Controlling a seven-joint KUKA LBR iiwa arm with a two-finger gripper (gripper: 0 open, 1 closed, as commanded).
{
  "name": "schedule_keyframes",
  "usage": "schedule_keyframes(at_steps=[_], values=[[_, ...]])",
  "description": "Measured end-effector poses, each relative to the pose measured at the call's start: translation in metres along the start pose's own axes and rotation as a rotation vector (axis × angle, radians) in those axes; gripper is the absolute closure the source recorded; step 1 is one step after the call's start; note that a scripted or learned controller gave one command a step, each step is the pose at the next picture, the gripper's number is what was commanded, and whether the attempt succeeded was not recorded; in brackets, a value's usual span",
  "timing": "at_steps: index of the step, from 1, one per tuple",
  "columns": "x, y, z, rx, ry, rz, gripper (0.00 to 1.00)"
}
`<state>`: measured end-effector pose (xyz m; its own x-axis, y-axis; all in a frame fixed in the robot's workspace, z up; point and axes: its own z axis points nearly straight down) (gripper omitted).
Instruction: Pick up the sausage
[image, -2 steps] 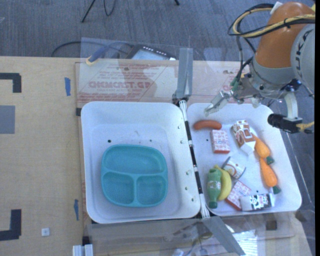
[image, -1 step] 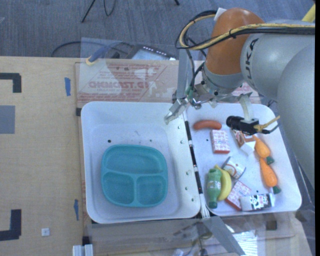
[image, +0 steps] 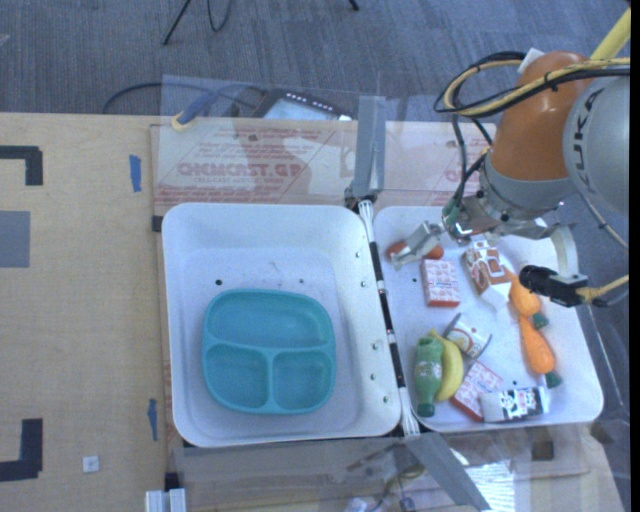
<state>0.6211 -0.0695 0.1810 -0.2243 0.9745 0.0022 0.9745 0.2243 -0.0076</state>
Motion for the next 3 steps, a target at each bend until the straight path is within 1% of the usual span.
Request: schedule_keyframes(at_steps=[1,2,3], values=[[-0.056,-0.006,0.084,-0.005,-0.001,-0.087,0.00],[-0.038,0.040,0.095,-0.013,-0.006,0.152,0.00],[-0.037,0.039,0.091,-0.004,-0.003,0.150,1.00]])
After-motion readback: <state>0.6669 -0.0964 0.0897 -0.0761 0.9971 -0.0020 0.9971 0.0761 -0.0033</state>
